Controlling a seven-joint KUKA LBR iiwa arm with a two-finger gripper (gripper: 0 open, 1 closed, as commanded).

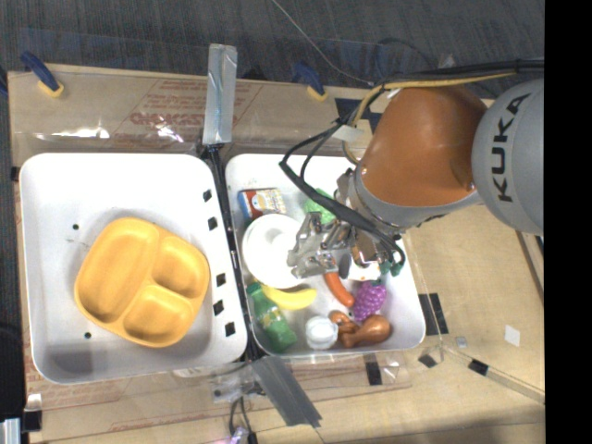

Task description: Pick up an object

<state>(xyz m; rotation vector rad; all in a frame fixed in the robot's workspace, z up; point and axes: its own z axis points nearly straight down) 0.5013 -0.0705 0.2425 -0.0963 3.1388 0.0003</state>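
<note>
Toys are all crammed into the right bin [414, 296], and that's where the gripper [317, 249] is hanging, low over the middle of the pile. Its metal fingers [305, 244] sit right at the right edge of a white round plate [270, 248], pointing down and to the left. Honestly can't tell whether the fingers are spread or closed, too much shiny linkage tangled up there, and I don't see anything clearly pinched between them.

Right below the gripper there's an orange carrot [339, 289] lying at a slant, and next to that a purple bunch of grapes [370, 298]. Under the grapes sits a brown chicken-drumstick-looking thing [363, 330] in the bottom right corner, with a small white cup or lid [321, 332] just beside it on its left. A yellow banana [290, 297] curls along the lower rim of the plate, and a green bottle [272, 321] lies touching it toward the bottom left corner. Up top, just above the plate, is a little red and blue box [261, 201]. A bit of green [319, 203] peeks out beside the arm's wrist, can't tell what it is.

Over in the left bin [55, 188] it's just one yellow divided tray [141, 279] with three compartments, sitting a bit rotated. The arm's big orange band [421, 151] looms over the right bin's top right part, with black cables [310, 151] looping off it.
</note>
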